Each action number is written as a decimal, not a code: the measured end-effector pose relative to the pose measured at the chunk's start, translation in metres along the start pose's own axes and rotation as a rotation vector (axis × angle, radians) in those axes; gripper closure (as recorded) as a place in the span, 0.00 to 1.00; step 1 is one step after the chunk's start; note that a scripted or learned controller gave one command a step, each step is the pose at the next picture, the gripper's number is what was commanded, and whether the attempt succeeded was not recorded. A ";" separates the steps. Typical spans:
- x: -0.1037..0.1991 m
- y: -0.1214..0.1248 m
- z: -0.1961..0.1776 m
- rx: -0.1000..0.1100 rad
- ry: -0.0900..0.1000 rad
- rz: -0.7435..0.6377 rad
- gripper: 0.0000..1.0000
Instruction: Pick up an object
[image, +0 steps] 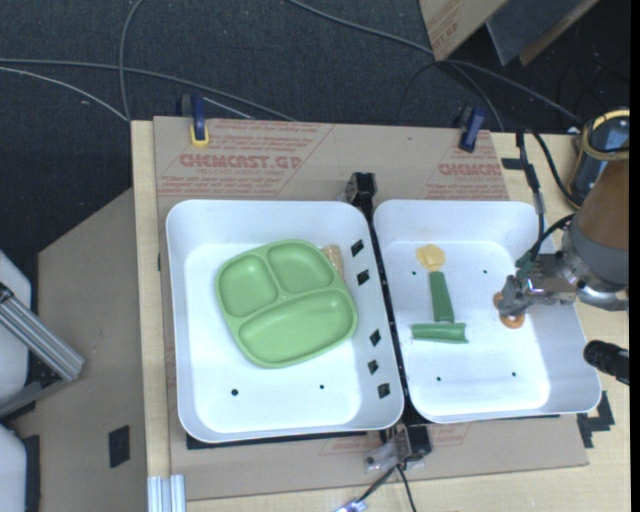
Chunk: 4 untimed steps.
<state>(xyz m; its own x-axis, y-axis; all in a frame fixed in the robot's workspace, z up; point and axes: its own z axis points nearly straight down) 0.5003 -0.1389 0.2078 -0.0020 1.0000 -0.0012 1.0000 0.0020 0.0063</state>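
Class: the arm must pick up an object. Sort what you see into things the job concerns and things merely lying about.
Job:
gripper
orange piece beneath it
green L-shaped piece
yellow piece
green divided plate

Lying about:
blue clamps
cables
cardboard box

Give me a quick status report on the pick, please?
Gripper low over right bin, at small orange object; grasp unconfirmed. Green L-shaped piece and yellow piece lie apart, untouched. Green plate in left bin.

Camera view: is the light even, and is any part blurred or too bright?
Camera view: light is even and soft on both bins; the green divided plate is sharp with faint shadow; the claw looks slightly blurred; the right bin white is bright, nearly washed out.
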 end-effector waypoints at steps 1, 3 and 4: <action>0.003 0.000 -0.043 0.002 0.000 0.001 1.00; 0.111 0.030 -0.050 0.005 0.003 -0.005 1.00; 0.154 0.052 -0.048 0.004 0.002 -0.003 1.00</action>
<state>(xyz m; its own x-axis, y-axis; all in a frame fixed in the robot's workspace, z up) 0.5518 0.0147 0.2564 -0.0051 1.0000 0.0011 1.0000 0.0051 0.0022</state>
